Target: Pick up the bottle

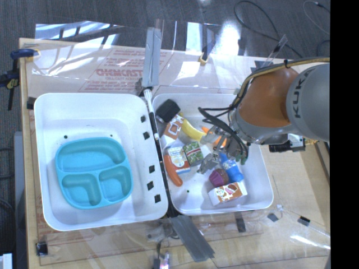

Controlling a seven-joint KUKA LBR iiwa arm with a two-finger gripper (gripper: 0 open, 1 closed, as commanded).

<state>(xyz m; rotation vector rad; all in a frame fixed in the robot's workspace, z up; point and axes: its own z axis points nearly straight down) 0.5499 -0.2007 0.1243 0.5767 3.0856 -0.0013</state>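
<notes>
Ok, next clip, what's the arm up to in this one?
The arm reaches into the right bin, its gripper down among a pile of toy food: a banana, a carrot-like stick, small cartons. A blue bottle lies just beside the gripper; whether it is gripped is unclear. The left bin holds a blue divided tray.

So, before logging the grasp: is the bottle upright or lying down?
Cannot tell: the blue bottle sits in the right bin, partly hidden under the gripper.
</notes>
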